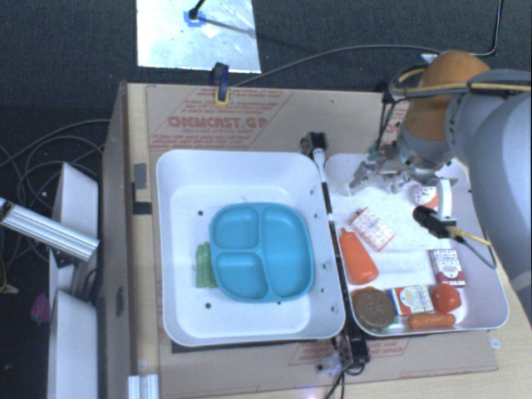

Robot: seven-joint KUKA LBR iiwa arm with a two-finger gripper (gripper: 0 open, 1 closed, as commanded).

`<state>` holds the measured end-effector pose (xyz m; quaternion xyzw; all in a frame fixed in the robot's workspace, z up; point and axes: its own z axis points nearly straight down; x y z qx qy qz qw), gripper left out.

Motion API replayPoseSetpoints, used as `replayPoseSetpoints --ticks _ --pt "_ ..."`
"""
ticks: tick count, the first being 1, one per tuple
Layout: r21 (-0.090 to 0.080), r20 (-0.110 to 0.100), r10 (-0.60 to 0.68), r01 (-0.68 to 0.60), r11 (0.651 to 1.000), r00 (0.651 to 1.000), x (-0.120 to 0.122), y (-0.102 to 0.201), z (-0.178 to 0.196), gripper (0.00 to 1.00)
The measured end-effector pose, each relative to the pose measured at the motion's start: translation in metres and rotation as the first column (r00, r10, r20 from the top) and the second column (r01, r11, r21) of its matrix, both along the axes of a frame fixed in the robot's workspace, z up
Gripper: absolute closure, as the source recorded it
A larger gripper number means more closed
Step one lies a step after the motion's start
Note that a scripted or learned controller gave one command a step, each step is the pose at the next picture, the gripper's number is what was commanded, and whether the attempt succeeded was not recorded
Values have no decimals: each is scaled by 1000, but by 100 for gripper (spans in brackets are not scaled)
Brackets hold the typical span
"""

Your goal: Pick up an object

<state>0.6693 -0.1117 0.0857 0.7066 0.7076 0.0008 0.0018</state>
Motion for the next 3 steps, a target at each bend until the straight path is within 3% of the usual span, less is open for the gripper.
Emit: replayPoseSetpoints --ticks 1,2,3 --pt "0 2 0 0 1000 1000 1 -15 59 0" --pt "2 -1 4 -4 1000 1000 0 25 43 0" --pt "1 -2 3 -3 1000 1000 -1 28 22 0"
